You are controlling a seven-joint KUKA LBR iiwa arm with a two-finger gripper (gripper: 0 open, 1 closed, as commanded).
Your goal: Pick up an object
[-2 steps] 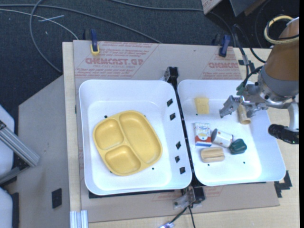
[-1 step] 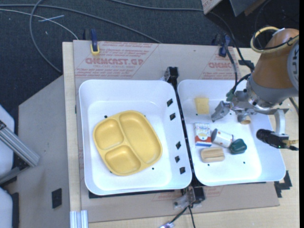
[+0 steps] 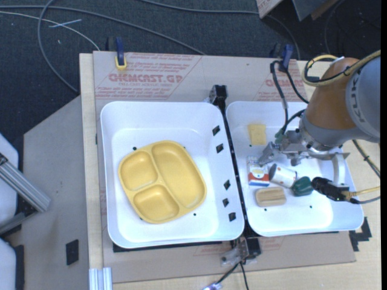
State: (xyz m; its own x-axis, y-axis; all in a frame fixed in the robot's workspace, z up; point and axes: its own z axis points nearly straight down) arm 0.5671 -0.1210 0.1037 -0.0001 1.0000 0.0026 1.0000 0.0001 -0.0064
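1 fixed overhead camera, slanted down over both white bins [image 3: 115,162]

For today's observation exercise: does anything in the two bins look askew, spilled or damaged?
Nothing looks spilled or damaged. The yellow divided tray lies slanted in the left bin. In the right bin, the small items cluster loosely, and the white bottle lies on its side.

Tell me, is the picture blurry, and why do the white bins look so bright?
In the camera view, the yellow tray and left bin look sharp; small things in the right bin are softer and harder to read. Light makes both white bins glow, with gentle shadows along their walls.
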